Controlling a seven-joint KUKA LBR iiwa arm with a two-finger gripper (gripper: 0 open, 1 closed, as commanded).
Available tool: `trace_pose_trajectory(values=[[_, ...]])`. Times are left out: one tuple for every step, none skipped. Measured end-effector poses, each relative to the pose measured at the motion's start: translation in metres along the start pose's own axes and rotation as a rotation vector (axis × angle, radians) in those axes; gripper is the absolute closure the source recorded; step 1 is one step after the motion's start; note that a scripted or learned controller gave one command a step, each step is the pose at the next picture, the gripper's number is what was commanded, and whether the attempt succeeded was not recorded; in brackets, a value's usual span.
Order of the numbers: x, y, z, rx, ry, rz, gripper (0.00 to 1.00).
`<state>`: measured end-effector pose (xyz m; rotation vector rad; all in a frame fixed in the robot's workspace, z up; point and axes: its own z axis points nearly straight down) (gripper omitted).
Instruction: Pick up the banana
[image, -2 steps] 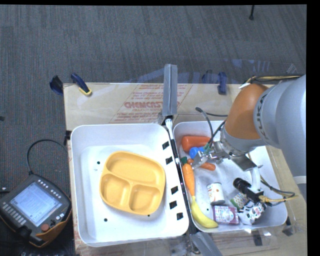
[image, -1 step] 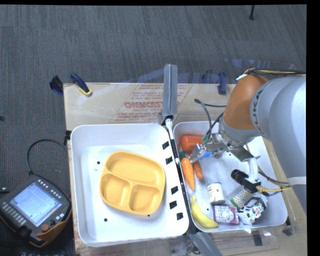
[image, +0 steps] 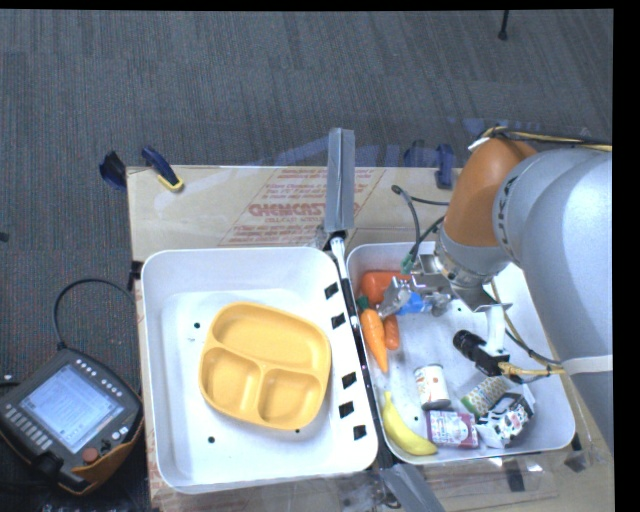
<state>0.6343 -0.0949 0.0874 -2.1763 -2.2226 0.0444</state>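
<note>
The banana (image: 405, 430) lies at the near-left corner of the right bin (image: 556, 400), its long axis running from about 11 o'clock to 5 o'clock, just beside a small can (image: 431, 383) and a red packet (image: 451, 429). The gripper (image: 408, 296) hangs over the bin's far-left part above the carrot (image: 374, 338), so the banana lies toward 6 o'clock from it, well apart. Whether the gripper has anything in its grasp, I cannot tell.
</note>
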Motion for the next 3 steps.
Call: trace_pose_trajectory(values=[[-0.014, -0.071, -0.010, -0.039, -0.003, -0.111, 0.00], [-0.009, -0.034, 0.001, -0.041, -0.006, -0.248, 0.00], [0.003, -0.112, 0.006, -0.038, -0.004, -0.248, 0.00]])
